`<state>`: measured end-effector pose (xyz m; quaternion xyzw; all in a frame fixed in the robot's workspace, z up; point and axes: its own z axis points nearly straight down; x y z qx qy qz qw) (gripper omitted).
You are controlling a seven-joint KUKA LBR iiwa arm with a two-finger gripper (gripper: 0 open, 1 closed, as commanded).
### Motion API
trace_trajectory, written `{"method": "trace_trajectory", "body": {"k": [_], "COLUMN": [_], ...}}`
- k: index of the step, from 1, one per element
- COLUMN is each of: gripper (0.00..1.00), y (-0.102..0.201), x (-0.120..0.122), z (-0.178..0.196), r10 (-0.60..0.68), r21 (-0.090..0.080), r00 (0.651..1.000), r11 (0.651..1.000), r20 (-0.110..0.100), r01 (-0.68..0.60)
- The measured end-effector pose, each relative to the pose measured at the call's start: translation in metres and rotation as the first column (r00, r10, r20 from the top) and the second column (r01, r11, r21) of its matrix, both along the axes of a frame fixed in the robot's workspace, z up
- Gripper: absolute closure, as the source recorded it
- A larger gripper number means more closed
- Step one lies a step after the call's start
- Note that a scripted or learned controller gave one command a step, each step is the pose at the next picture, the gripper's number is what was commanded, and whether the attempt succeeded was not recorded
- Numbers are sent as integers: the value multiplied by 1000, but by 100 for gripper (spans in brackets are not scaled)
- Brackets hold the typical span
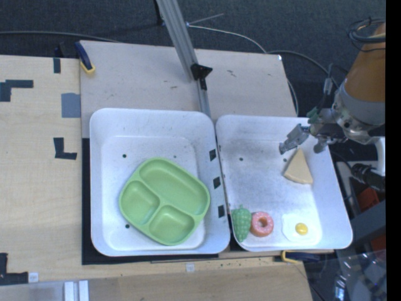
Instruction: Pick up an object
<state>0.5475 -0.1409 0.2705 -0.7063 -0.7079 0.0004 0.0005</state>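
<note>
along the lower edge of the frame, going from left to right, lies first the green divided plate [164,200] in the left bin [100,168], then in the right bin [250,137] a small green toy [241,223], a pink donut [261,224] touching it, and a fried egg [301,229] in the lower right corner. higher, in the right part of the frame, a pale yellow wedge [299,168], like a piece of cheese, lies flat on the floor of the right bin, close to its right wall. its long axis runs nearly up and down in the frame, a little slanted; the narrow tip points up toward the gripper and the wide end points down toward the egg. the gripper [305,139] hovers just above this tip, and its two fingers look spread apart with nothing between them. i judge the wedge is the object chosen, and the grasp is not yet made. to do it well, the fingers should close across the short width of the wedge, near its middle and not at the thin tip, where it can slip out. the bin wall is near, so the descent should be straight.
</note>
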Motion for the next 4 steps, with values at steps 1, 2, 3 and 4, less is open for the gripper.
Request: {"method": "trace_trajectory", "body": {"k": [1, 2, 3, 4], "gripper": [0, 0, 0, 0], "y": [0, 1, 3, 6], "x": [0, -1, 4, 1], "z": [0, -43, -89, -154], "r10": [0, -1, -1, -1], "r21": [0, 0, 0, 1], "r00": [1000, 1000, 1000, 1000], "r11": [1000, 1000, 1000, 1000], "r20": [0, -4, -5, -8], "r01": [0, 1, 1, 1]}}
